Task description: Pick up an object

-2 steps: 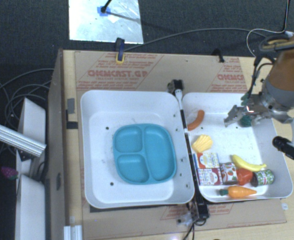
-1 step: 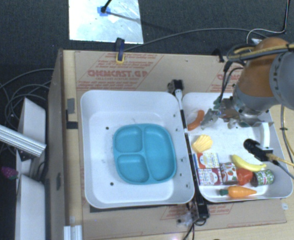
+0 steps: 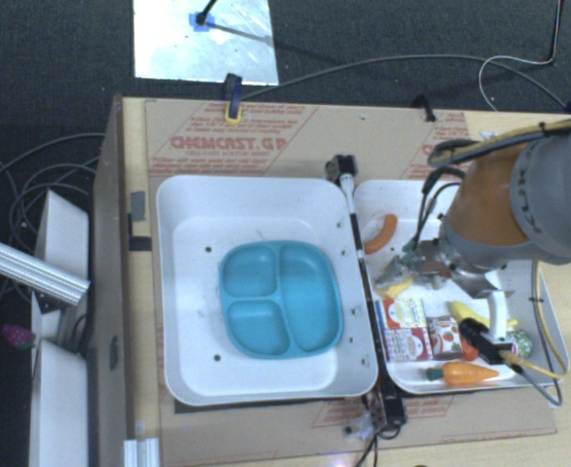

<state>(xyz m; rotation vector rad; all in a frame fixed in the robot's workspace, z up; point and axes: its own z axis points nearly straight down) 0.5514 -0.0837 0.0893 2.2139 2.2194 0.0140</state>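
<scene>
My gripper reaches down into the right bin near its left-middle, with the grey arm and its orange band over the bin's upper right. Just below the gripper lies a yellow piece. An orange sausage lies up and to the left of it, apart from it. A red and white carton lies flat below. An orange carrot rests along the bin's front edge. A small yellow item and a green bit sit to the right.
The left bin holds a blue divided plate. A divider wall runs between the two bins. Cables trail on the bench right of the right bin, and cardboard lies behind both bins.
</scene>
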